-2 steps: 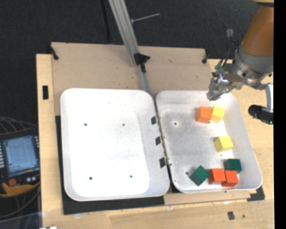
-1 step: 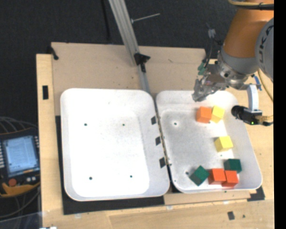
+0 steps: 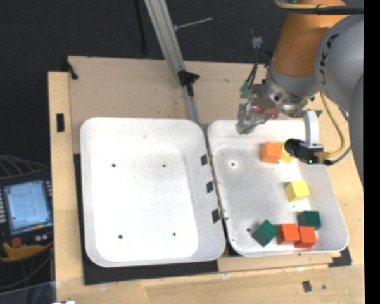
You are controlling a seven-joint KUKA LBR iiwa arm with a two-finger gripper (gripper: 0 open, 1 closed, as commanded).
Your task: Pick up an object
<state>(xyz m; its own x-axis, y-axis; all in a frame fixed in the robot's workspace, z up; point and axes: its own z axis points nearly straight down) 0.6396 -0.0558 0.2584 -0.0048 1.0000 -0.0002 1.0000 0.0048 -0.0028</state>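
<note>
At the right bin's [image 3: 240, 242] far-left corner hangs the gripper [image 3: 247, 124], its pincer state impossible to tell, while matte blocks lie inside: an orange cube [image 3: 271, 152] near the far edge, a yellow cube [image 3: 296, 190] mid-right, and green [image 3: 264, 232] and orange blocks [image 3: 289, 233] along the near edge, with no evident long axis.

I see tan wooden bench [image 3: 114, 87] on dark floor. Left white bin [image 3: 142, 189] sits on it, touching right white bin [image 3: 240, 189] along clipped seam. Slanted metal pole [image 3: 168, 37] crosses from top toward bins' junction. I note handheld pendant with lit screen [image 3: 22, 211] at far left, off bench, cables trailing above it.
</note>
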